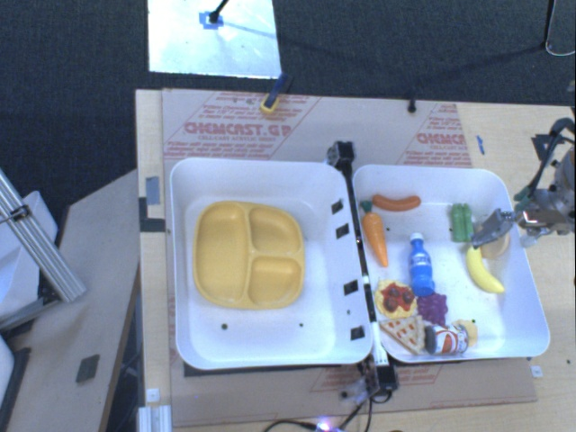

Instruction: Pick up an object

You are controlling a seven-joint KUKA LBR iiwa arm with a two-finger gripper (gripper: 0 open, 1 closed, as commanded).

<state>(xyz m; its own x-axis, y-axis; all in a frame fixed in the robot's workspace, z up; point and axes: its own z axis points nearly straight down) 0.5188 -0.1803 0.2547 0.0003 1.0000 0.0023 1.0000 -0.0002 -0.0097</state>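
Bright even overhead light, soft faint shadows, glare on the floor panel [213, 25], slight overall softness

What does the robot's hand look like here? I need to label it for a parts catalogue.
At the right edge of the camera view, the hand is a small grey metallic piece with a silvery sheen. Behind it sits a bulkier grey wrist body with a small reddish spot, and dark cables loop above it. Finer markings are too blurred to read.

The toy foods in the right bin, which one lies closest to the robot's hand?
The yellow toy banana, just below the hand near the bin's right wall; the green toy vegetable sits slightly further left.
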